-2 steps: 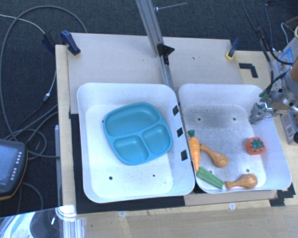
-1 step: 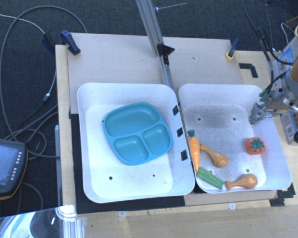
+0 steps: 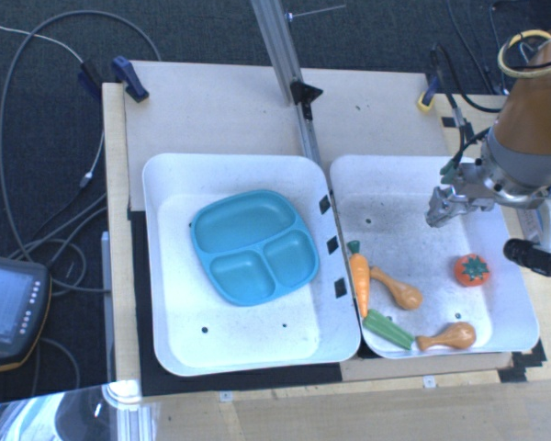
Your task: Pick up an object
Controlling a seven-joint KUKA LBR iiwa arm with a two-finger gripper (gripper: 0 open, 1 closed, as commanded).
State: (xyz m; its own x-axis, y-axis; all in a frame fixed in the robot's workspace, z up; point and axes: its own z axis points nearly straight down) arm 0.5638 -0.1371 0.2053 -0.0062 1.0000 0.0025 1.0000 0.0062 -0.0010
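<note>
The right bin (image 3: 395, 168) holds several toy foods. An orange carrot (image 3: 359, 285) lies along its left wall. Beside the carrot is a tan drumstick (image 3: 397, 289). A second drumstick (image 3: 450, 337) and a green vegetable (image 3: 387, 329) lie near the front edge. A red tomato (image 3: 472, 270) sits at the right. My gripper (image 3: 441, 209) hangs over the bin's upper right part, above and left of the tomato, with nothing visibly in it.
The left bin (image 3: 170, 274) holds a blue divided plate (image 3: 253, 246). A metal pole (image 3: 280, 39) slants down to the gap between the bins. Cables lie around the bench, and a blue clamp (image 3: 129, 78) grips its far left corner.
</note>
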